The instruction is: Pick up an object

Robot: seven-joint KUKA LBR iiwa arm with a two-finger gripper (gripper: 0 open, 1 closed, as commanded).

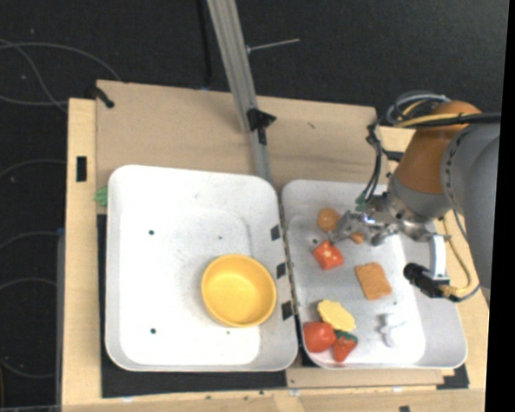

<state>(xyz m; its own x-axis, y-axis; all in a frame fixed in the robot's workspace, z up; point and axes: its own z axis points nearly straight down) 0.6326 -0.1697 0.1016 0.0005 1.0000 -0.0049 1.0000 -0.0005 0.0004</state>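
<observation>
Over the right bin (440, 343) the gripper (353, 230) hovers — fingers' state I cannot tell — just right of a red block (328, 255), with an orange ball (328, 219) beside it.

Tan wooden bench (175, 130), two shallow white bins side by side, left bin (144, 211), right bin (436, 338)

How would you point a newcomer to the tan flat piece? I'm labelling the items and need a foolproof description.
Start at the right-hand white bin, the one without the yellow bowl. Near its middle lies the tan flat piece, a cracker-like slab, right of the small red item. It is the only flat, brownish, squared-off thing there; its neighbours are rounded, red, yellow, orange or white.
</observation>
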